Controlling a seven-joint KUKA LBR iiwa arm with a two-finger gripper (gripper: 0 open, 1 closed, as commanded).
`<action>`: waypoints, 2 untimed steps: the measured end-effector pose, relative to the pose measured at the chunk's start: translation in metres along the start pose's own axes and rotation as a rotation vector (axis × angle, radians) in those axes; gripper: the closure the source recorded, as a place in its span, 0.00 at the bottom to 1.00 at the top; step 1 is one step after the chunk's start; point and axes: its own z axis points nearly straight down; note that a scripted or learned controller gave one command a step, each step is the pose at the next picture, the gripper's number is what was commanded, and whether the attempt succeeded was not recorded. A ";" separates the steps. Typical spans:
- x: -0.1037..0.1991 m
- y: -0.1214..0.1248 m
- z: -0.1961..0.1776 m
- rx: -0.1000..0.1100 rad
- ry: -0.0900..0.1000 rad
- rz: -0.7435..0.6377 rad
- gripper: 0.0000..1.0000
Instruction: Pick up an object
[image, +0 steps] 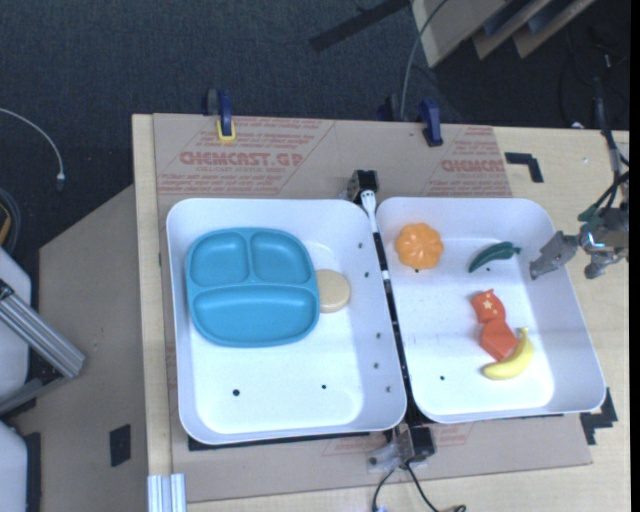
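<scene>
gripper (572, 254) hangs spread and empty over the right bin's (560, 385) edge, green pepper (493, 255) just left.

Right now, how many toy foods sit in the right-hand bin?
4: an orange pumpkin at the back left, a green pepper at the back, a red piece mid-bin, a banana touching it in front.

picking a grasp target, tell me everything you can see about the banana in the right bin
The banana is small, yellow and curved, smooth and glossy like a plastic toy. It lies flat on the floor of the right bin, toward the bin's near right corner, with its upper tip pointing up beside the red object, which it touches or slightly overlaps. Nothing else touches it.
</scene>
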 end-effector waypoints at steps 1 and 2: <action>0.001 0.003 -0.007 -0.013 -0.004 -0.004 0.00; 0.000 0.012 0.042 -0.008 -0.001 -0.005 0.00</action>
